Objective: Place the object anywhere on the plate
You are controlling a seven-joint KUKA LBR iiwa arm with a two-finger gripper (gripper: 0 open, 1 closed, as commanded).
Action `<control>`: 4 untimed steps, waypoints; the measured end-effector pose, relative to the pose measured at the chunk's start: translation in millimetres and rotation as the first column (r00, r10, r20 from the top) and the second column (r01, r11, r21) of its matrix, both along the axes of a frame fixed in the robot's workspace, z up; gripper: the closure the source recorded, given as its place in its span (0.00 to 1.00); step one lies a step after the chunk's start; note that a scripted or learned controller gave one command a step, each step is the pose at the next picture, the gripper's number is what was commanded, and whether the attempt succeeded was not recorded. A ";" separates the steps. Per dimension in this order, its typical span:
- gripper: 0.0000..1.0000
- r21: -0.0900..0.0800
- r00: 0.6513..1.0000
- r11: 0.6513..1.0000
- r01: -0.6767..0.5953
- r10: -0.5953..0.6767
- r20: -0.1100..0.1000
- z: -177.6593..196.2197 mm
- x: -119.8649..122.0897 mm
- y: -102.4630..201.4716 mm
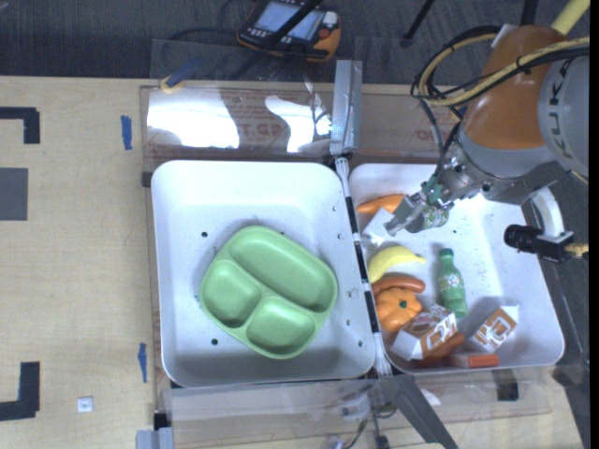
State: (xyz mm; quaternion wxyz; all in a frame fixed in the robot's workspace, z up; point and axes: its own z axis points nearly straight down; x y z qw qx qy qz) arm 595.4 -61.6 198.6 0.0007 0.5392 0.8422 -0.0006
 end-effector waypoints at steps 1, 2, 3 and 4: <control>1.00 0.002 0.996 0.996 -0.095 0.095 -0.002 -14.4 -37.5 95.4; 1.00 0.003 0.925 0.925 -0.380 0.380 -0.002 -14.2 -79.0 125.6; 0.00 0.003 0.925 0.925 -0.379 0.379 -0.002 -14.2 -78.9 125.4; 0.00 -0.002 0.737 0.737 -0.676 0.676 0.003 108.2 -66.4 54.4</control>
